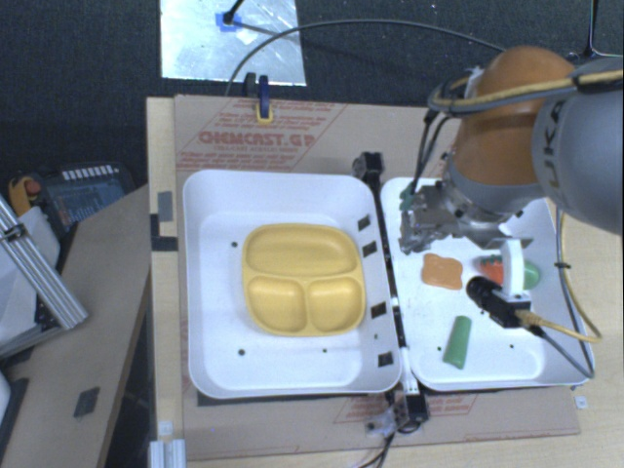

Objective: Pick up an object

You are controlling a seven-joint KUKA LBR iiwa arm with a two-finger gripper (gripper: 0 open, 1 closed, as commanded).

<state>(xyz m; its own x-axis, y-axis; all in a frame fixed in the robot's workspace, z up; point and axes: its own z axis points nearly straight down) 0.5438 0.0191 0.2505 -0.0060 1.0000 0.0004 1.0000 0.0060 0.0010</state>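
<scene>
My gripper (417, 230) hangs over the upper left part of the right bin (507, 373), below the orange wrist. Just below and to its right lies a flat orange piece (441, 272), close to the gripper but apart from it. A green stick (456, 341) lies near the bin's front. At the right side a white tube (513, 260) rests with a red piece (490, 271) and a green piece (530, 277) against it. Nothing shows held in the gripper.
The left bin (214, 222) holds a yellow divided tray (302, 278) in its middle. A black divider (382, 261) runs between the two bins. The arm's bulk covers the right bin's upper right corner.
</scene>
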